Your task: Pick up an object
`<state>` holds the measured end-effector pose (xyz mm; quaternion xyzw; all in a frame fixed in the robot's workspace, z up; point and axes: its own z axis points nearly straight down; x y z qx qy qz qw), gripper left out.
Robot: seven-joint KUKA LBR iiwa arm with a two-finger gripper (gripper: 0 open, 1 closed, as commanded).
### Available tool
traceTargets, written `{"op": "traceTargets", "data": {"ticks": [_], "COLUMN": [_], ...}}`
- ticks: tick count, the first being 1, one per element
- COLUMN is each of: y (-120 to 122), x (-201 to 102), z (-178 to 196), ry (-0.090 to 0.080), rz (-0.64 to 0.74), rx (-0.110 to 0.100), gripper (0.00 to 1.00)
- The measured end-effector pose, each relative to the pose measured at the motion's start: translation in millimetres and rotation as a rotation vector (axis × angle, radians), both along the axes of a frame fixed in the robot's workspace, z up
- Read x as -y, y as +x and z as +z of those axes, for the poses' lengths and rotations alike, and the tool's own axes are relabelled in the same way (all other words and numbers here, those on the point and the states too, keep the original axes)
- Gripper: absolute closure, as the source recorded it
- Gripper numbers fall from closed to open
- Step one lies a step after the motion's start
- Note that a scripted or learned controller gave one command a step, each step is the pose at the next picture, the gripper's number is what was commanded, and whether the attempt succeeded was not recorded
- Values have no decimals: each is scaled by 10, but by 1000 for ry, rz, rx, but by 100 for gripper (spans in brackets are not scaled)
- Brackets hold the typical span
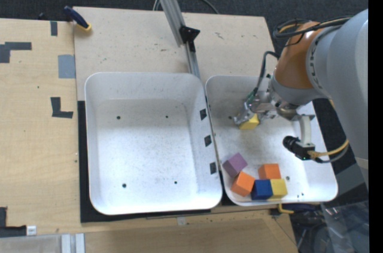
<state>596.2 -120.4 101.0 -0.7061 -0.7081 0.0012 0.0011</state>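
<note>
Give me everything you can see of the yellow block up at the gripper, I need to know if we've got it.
The yellow block is a small, plain solid-looking piece with flat faces, partly covered from above by the gripper. It sits tilted rather than square, in the upper half of the right bin, apart from the cluster of blocks near the bin's front edge. It appears pinched at the gripper's tip, but I cannot tell whether it has left the bin floor. Nothing else touches it.
</note>
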Motion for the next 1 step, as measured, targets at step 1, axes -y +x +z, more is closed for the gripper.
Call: {"op": "traceTargets", "data": {"ticks": [1], "y": [287], "x": [-698], "z": [956], "ry": [2], "rz": [5], "rx": [10], "gripper": [100]}}
